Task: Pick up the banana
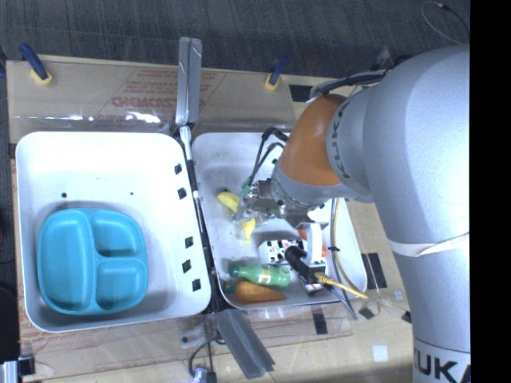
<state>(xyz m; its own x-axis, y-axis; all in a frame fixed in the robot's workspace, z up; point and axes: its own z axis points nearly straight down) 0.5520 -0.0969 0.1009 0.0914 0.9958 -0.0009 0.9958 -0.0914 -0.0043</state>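
Arm casing point(441, 365): white letters "UKA", at the frame's lower right.
Cardboard sheet point(148, 94) behind the bins: red print, several lines, too blurred to read.

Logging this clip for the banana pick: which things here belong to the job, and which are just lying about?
Belongs to the job:
banana, in the right bin
gripper, down over the banana

Just lying about:
green bottle, right bin
carrot, right bin, beside the bottle
blue divided tray, left bin
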